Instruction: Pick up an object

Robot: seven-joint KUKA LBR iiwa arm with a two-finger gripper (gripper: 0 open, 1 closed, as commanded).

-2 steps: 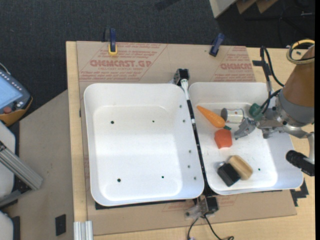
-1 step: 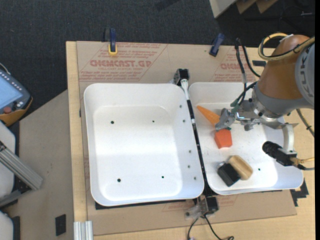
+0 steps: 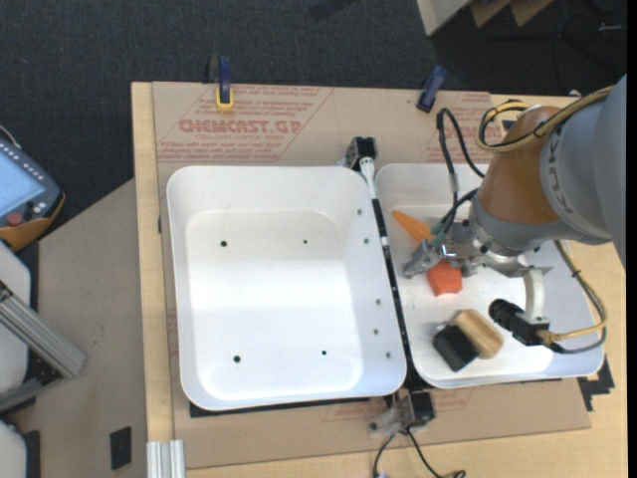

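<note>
My gripper (image 3: 430,257) hangs over the left part of the right bin (image 3: 518,366), at the end of the grey arm with the orange band. An orange block (image 3: 446,282) lies just below and to the right of it, touching or nearly touching the gripper. An orange carrot-shaped piece (image 3: 409,224) lies just above the gripper, near the bin's left wall. Nearer the front of the bin, a tan cylinder (image 3: 481,334) rests against a black block (image 3: 454,349). Nothing is visibly held.
The left bin (image 3: 189,297) stands beside the right one, and the two share a raised rim (image 3: 386,267) down the middle. Both rest on a cardboard sheet (image 3: 249,118) held by clamps at the back edge.
</note>
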